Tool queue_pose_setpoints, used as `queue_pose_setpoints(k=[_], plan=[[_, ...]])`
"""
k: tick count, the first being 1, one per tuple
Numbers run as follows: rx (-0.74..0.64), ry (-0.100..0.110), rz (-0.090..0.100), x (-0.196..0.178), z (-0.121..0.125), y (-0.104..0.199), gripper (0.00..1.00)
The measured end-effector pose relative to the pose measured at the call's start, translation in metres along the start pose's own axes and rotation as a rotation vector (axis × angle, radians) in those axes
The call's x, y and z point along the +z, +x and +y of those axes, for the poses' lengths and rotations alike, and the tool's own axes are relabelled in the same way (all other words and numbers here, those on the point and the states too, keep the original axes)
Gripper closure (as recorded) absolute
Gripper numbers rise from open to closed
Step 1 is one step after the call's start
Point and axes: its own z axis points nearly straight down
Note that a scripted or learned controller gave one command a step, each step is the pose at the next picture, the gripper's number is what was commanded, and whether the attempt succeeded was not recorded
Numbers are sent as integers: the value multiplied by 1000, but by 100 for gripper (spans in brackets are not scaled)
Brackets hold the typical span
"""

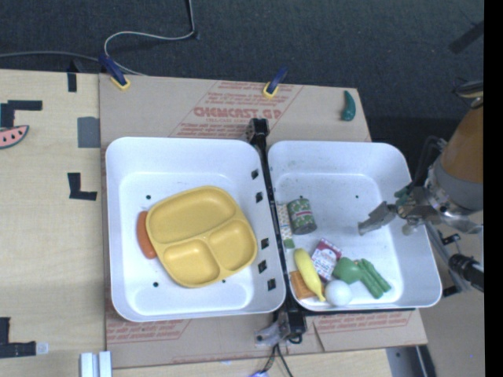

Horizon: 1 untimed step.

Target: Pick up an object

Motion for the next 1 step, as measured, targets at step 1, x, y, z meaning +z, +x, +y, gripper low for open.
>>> queue_pose_setpoints(k=[1], plan=[[6, -8, -12, 112, 68, 41, 0]])
